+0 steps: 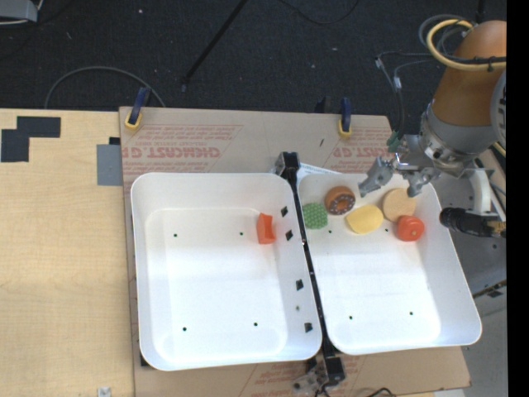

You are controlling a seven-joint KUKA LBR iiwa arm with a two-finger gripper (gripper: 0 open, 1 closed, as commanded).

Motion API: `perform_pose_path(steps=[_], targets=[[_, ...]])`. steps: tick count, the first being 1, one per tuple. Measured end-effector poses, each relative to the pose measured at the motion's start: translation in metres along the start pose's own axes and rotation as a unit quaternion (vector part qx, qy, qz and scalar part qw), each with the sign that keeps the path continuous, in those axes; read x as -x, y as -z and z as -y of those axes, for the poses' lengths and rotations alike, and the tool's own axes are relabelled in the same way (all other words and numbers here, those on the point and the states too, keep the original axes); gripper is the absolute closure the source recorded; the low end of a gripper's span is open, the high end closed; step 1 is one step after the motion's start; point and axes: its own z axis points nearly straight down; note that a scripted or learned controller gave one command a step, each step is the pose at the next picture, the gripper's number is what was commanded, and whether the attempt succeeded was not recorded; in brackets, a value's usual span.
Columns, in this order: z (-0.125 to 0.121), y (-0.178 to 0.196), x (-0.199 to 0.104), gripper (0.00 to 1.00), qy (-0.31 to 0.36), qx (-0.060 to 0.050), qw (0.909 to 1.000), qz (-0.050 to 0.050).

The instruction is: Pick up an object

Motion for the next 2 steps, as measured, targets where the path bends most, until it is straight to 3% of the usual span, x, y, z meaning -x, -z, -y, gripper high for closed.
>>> perform_pose_path(steps=[1, 2], targets=[[-0.001, 0.003, 0.000, 0.00, 0.000, 0.003, 1.0000, 0.000], [0.002, -0.060, 0.003, 0.00, 0.000, 0.000, 1.0000, 0.000]])
